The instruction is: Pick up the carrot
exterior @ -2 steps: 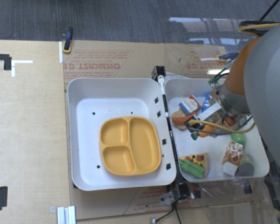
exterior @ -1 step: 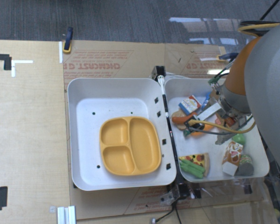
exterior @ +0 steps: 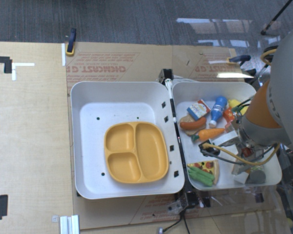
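The gripper (exterior: 240, 147) is hanging low over the right bin (exterior: 210, 84), tucked under the grey wrist and its own cabling. From where I am standing I cannot tell whether it is open or closed, and I am seeing nothing held in it. The carrot (exterior: 212, 133) is lying just beside it, on the side toward the wall between the two bins, with its green end pointing away from the gripper. To my eye the pick is not yet made, so what is mattering now is lining up: coming down across the carrot's narrow width near its middle, not along its length. It is looking crowded there. The sausage (exterior: 192, 124) is lying close by the carrot, beyond it from the gripper, and the blue bottle (exterior: 218, 109) is resting just past the carrot's thick end, so a wide approach is risking a nudge to either. The pizza slice (exterior: 207, 167) is sitting a little apart, toward the bin's near wall. Open room is lying mostly overhead, so a straight lift is looking like the safest way out, since the dividing wall is running not far beyond the green end. The left bin (exterior: 117, 85), holding a yellow plate (exterior: 136, 150), is sitting well apart from the gripper.
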`<state>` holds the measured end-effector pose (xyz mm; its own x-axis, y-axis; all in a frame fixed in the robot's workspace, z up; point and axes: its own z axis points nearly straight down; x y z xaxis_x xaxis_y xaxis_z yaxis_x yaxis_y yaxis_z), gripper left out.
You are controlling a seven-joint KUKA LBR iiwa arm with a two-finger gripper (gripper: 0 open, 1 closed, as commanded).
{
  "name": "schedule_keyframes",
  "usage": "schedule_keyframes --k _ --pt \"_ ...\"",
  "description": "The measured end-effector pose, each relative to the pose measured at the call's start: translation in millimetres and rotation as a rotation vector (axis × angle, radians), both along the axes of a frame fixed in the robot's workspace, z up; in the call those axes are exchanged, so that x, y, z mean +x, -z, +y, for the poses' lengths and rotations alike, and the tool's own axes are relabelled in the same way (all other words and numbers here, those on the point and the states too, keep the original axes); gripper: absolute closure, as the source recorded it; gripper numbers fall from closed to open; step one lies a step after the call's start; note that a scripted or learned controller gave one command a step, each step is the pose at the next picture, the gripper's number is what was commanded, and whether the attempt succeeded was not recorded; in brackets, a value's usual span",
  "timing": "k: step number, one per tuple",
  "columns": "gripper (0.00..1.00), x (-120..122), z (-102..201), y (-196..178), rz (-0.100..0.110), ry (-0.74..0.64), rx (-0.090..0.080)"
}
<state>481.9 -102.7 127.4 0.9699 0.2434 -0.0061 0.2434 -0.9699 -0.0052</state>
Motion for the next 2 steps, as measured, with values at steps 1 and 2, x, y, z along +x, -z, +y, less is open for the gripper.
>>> schedule_keyframes --k 1,2 --pt "0.0 56 8 37 0.0 -0.011 -0.002" --pt "0.0 43 -44 -70 -0.004 -0.168 -0.002"
